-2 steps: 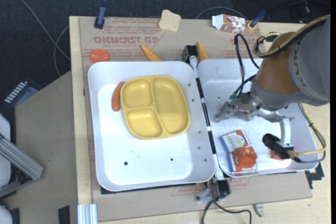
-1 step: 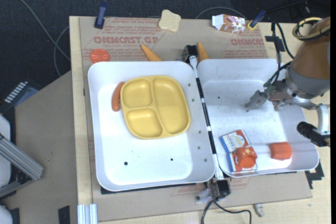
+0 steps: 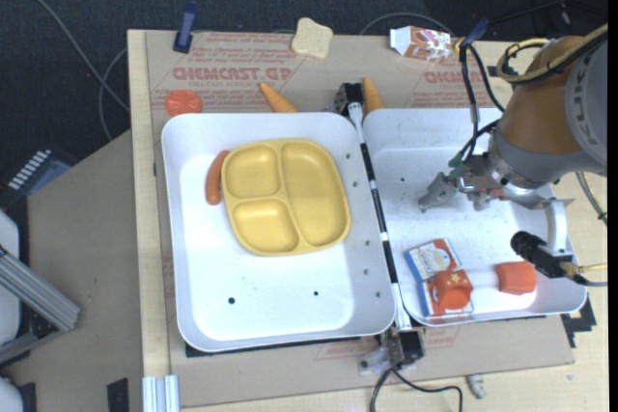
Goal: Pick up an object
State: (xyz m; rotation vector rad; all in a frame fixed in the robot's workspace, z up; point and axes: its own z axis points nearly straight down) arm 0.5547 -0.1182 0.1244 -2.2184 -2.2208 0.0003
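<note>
Yellow tray (image 3: pixel 286 196) in left bin (image 3: pixel 193 304), sausage (image 3: pixel 214 178) beside

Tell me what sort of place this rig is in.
Likely a robotics lab bench: two white bins on a board, toy food such as a yellow plate and a hotdog, loose cables over dark carpet.

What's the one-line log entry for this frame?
arm: over right bin | gripper: nothing visibly held | nearby: red-topped blue-and-white box, orange block | left bin: yellow tray
</note>
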